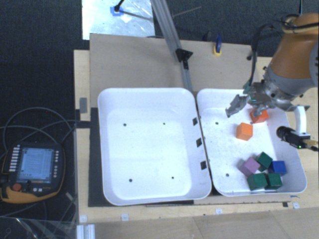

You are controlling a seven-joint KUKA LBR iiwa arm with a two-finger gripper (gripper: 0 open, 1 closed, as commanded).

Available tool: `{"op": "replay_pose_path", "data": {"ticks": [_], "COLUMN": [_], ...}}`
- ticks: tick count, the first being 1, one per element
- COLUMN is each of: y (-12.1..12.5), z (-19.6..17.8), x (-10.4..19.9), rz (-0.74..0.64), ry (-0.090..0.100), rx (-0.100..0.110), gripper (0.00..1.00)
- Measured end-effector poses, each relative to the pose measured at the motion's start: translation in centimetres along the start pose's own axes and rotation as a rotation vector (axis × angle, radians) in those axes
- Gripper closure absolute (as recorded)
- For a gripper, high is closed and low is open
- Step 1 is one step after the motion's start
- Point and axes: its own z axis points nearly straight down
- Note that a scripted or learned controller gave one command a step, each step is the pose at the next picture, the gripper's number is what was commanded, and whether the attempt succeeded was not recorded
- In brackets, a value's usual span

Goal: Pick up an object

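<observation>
My gripper [245, 109] hangs over the far part of the right bin [218, 183], and its jaws stand spread apart, open. A red-orange piece [260, 116] sits just under the right finger, partly hidden by it, and is not between the fingers. An orange cube [244, 131] lies a little nearer, below the gripper. In the bin's near right corner are a purple block [248, 166], a blue block [278, 167] and three green blocks [264, 160], [257, 181], [273, 180], packed close together.
The left bin [107, 133] stands beside the right one, joined at a shared wall with black clips [199, 142]. A slanted metal pole [172, 31] crosses behind the bins. A teach pendant [32, 171] with cables lies at the far left.
</observation>
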Motion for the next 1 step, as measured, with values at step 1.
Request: {"op": "replay_pose_path", "data": {"ticks": [1], "y": [0.01], "z": [-0.02], "x": [-0.01], "rz": [0.001], "ry": [0.000], "rx": [-0.001], "gripper": [0.00]}}
